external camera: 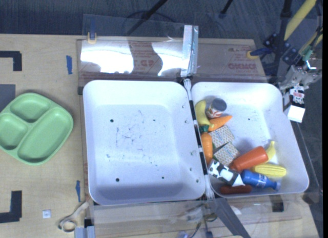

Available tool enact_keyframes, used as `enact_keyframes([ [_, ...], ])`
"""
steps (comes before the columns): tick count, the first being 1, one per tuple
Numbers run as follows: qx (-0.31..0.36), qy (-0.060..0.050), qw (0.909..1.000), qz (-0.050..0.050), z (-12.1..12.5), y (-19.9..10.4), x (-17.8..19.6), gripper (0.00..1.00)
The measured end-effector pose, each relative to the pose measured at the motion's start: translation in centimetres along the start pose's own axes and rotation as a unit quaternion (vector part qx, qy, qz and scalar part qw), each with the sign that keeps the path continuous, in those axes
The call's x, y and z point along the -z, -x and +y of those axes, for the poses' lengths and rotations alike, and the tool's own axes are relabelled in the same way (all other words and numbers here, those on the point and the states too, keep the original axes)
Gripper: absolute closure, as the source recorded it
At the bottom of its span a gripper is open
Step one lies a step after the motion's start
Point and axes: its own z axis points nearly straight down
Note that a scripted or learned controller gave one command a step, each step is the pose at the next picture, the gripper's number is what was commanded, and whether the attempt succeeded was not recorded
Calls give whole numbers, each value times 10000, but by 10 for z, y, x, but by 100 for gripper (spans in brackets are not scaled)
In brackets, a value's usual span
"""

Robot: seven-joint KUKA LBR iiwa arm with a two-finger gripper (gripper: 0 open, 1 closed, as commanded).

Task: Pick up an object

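Nothing picked yet: toys [241, 155] all sit in the right bin [256, 96]; the jaws' state, I cannot tell.

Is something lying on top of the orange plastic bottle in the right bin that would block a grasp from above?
Nothing visible covers the orange plastic bottle; its top is bare, with a yellow corn cob toy close beside it.

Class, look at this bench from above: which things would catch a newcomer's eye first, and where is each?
First, the heap of bright toy food crowded into the right bin, with an orange bottle and yellow corn near its front. Next, the green divided plate on the bench at far left, beside the left bin.
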Motion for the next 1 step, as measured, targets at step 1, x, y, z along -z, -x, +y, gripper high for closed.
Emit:
enact_keyframes([
  [1, -632, -17, 9980, 1, 46, 21, -83, 100],
])
